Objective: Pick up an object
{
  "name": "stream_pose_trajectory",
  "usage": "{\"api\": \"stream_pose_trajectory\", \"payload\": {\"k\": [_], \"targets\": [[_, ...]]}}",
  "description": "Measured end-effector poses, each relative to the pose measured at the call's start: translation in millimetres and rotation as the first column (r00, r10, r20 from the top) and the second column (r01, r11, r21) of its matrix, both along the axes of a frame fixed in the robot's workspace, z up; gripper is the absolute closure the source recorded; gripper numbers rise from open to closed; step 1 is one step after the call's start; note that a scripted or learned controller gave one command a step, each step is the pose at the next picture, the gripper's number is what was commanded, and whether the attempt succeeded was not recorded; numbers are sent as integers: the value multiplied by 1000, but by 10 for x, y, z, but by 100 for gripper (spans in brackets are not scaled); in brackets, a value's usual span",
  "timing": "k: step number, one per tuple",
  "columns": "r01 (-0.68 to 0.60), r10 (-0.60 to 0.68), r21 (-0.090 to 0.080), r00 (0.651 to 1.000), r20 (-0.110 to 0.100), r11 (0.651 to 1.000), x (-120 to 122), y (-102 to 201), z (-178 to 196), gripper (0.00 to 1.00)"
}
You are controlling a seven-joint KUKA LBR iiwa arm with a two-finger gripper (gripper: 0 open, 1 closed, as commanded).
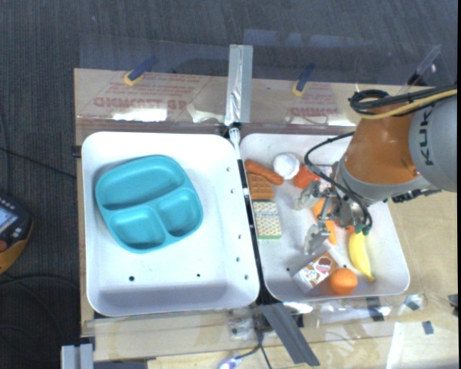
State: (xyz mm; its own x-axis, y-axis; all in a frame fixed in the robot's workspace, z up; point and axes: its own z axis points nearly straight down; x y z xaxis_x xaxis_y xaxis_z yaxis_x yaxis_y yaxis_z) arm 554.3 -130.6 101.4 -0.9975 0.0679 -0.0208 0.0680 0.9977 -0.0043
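Two white bins (169, 290) on cardboard-topped bench, dark carpet around, pincer (320, 233) grip state unclear

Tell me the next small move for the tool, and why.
Probably a short straight descent onto the carrot. The tool hangs in the right bin right over that orange piece, with the banana close on one side, so lowering without sideways drift seems safest.
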Motion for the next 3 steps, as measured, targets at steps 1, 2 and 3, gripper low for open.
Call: {"api": "stream_pose_trajectory", "payload": {"k": [1, 2, 3], "targets": [[0, 0, -3, 1000, 1, 1000, 7, 2, 94, 100], [209, -209, 4, 978, -18, 978, -284, -582, 386, 100], [209, -209, 3, 978, -18, 978, -284, -580, 385, 0]]}}
